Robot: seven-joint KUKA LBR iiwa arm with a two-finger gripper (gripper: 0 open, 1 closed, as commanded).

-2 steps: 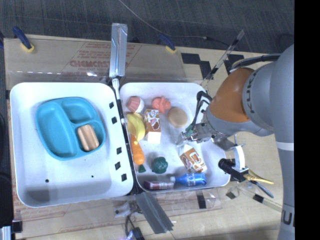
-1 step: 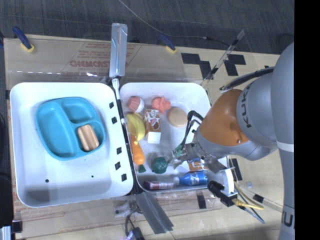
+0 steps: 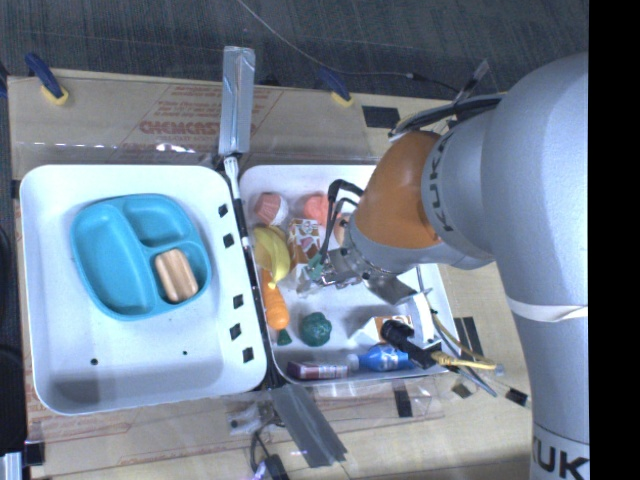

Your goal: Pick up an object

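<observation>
Dark carpet behind bench (image 3: 90, 448). Left bin (image 3: 60, 368): blue tray (image 3: 120, 258), brown roll (image 3: 176, 274). Right bin (image 3: 300, 180) cluttered: banana (image 3: 271, 251), carrot (image 3: 276, 308), green ball (image 3: 316, 328). Gripper (image 3: 322, 270) beside banana, possibly touching; finger state unclear.

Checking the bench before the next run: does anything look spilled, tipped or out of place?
Nothing stands out. The tan bread-like roll lies in one compartment of the blue divided plate in the left bin; the toys are bunched in the right bin.

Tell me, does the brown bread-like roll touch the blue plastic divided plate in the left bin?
Touching. In the camera view the brown roll lies inside the lower right compartment of the blue divided plate, resting on its surface.
</observation>
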